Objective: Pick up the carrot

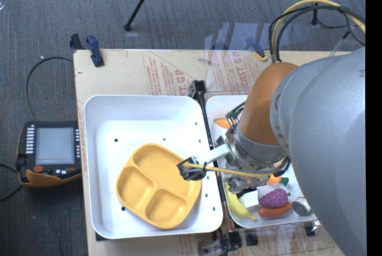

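Camera view looks down on a cardboard-covered surface (143,70) with two white bins side by side. In the left bin (98,129) lies one yellow plate (156,186) with three compartments, tilted toward the bin's lower right; nothing sits in the compartments. The grey arm (322,129) with its orange band covers most of the right bin (218,99), and whether the jaws are open or closed cannot be told. In that bin, an orange piece with a green tip, apparently the carrot (274,179), peeks out from under the arm at the near end, just above a purple grape bunch (273,197). A red-orange long thing (276,211) touches the grapes from below, a banana (237,203) lies to their left, and another orange bit (222,123) shows at the bin's far left side. Red lettering and triangle marks are printed on the surface, but they cannot be read. A blue clamp (93,49) grips the surface's far left corner. A handheld controller (51,152) with a pale screen rests on the floor to the left.
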You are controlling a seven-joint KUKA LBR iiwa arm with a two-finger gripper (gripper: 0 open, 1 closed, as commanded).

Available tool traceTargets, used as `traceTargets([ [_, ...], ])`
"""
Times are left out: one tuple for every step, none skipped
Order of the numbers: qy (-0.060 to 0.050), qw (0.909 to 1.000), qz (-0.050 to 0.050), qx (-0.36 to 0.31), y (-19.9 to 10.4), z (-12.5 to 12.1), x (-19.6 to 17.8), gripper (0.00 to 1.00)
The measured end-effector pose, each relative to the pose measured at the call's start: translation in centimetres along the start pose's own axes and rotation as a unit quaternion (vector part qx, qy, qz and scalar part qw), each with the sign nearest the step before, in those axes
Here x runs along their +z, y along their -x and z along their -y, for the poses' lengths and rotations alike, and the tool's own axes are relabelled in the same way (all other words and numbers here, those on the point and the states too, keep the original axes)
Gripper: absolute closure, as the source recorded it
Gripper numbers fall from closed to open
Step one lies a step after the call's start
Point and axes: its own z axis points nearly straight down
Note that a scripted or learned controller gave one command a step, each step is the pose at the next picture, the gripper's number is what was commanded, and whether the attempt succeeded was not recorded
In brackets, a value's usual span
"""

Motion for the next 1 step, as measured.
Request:
traceTargets([
  [0.001,0.9995,-0.003,0.031,-0.61,-2.07,-3.52,1.00],
])
